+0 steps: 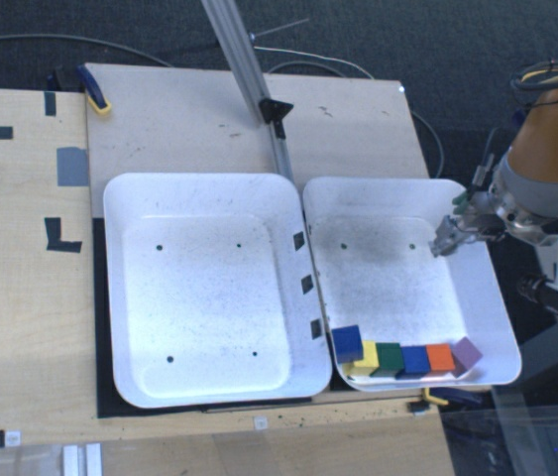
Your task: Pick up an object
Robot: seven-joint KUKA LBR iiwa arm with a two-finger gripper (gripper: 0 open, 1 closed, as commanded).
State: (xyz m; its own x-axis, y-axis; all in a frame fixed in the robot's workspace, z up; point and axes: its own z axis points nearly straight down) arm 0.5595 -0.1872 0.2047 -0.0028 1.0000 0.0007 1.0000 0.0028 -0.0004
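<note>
Along the near wall of the right bin (477, 286) lies a row of small blocks: a blue block (347, 342) resting on a yellow one (365, 364), then green (389, 357), another blue (414, 361), orange (440, 358) and purple (466, 352). My gripper (446, 240) hangs over the far right part of that bin, well apart from the blocks, with the orange-banded arm (541, 147) behind it. Nothing shows between its fingers.
The left bin (120, 266) sits beside the right one, with black clips (307, 284) along their shared rim. A slanted metal rail (239, 48) crosses the bench at the back. A blue-and-yellow clamp (93, 89) lies at the bench's far left corner.
</note>
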